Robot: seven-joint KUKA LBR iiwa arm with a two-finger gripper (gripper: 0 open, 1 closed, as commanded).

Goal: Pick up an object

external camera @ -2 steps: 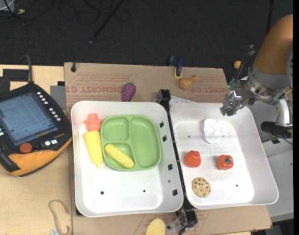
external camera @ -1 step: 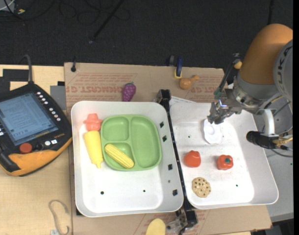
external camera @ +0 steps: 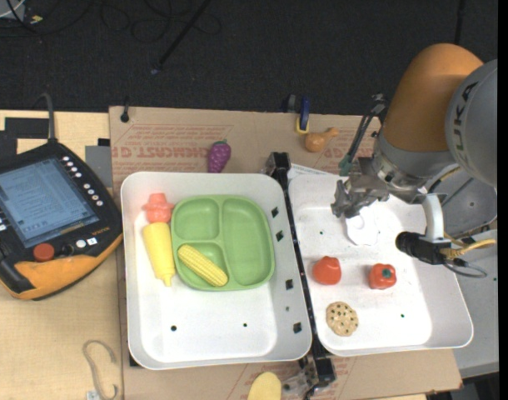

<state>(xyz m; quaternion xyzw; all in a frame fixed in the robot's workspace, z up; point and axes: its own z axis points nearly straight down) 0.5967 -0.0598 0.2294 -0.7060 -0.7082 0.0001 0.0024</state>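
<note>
My gripper [external camera: 351, 204] hangs over the upper middle of the right bin [external camera: 454, 332], just above a white round object [external camera: 364, 229] lying on the bin floor. Lower in the same bin lie a red round fruit [external camera: 326, 270], a small red tomato with a green stem [external camera: 382, 276] and a chocolate-chip cookie [external camera: 342, 317]. Nothing is visibly held between the fingers. The left bin [external camera: 204, 332] holds a green divided plate [external camera: 223, 241] with a corn cob [external camera: 202, 265] in it, and a yellow bottle with a pink cap [external camera: 158, 240] beside it.
A tablet controller [external camera: 42, 215] sits on the bench at left. A purple grape toy [external camera: 218, 155] and an orange duck-like toy [external camera: 320, 139] lie on the cardboard behind the bins. A yellow object [external camera: 265, 385] sits at the front edge. A black connector [external camera: 420, 247] hangs at the arm's right.
</note>
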